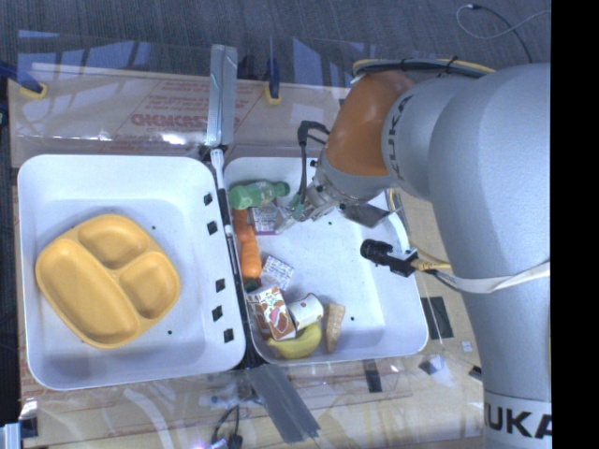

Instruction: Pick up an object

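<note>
The right bin (393, 330) holds a green bottle (255, 195) at its far left corner, an orange carrot (248, 248) along its left wall, and small packets (276, 269). Near the front lie a red-and-white carton (270, 311), a banana (298, 344) and a cone-shaped piece (333, 325). My gripper (304, 204) reaches down just right of the green bottle, close to a small wrapped packet (265, 219). The wrist hides the fingers.
The left bin (56, 171) carries a yellow divided plate (106, 279). A metal divider bar (221, 96) runs between the bins at the back. My grey arm (477, 176) covers the right bin's right side. Bare bin floor (365, 297) lies below the gripper.
</note>
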You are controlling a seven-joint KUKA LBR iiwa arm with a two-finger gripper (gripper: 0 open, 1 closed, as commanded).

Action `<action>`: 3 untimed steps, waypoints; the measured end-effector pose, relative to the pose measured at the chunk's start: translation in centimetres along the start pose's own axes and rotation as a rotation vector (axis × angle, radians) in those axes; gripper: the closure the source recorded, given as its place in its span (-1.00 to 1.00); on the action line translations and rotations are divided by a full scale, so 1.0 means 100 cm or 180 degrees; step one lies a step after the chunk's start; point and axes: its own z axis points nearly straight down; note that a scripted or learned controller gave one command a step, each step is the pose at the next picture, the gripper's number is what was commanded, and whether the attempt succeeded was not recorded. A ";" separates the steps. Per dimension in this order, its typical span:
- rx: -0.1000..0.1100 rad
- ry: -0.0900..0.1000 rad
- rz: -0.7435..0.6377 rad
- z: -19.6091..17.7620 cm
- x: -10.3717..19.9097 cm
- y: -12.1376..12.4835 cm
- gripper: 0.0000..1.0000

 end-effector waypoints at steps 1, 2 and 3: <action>-0.0005 0.0000 -0.0373 -0.090 0.029 -0.013 1.00; -0.0004 0.0001 -0.0372 -0.089 0.029 -0.013 -1.00; 0.0000 0.0005 -0.1651 0.003 -0.013 0.042 -1.00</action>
